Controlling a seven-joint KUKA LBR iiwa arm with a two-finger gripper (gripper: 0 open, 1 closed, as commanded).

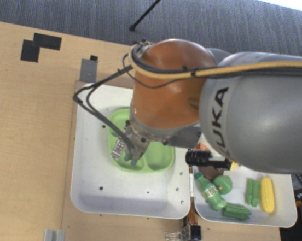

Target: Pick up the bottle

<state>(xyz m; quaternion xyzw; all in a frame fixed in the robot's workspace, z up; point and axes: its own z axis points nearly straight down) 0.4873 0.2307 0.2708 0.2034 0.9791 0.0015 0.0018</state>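
Green plastic catches the eye first: a green bowl (154,155) sits in the left bin (89,192), toward its far right part, and the pincer (127,151) hangs right over the bowl's near-left rim. Whether it is clenched or released I cannot tell. The left bin's floor toward the near and left walls lies bare and white. The bottle (211,190), green, lies in the right bin (287,218) close to the shared wall, beside a green round fruit (223,183), a cucumber (236,211) and a corn cob (267,194). The arm (262,115) covers that bin's far half.
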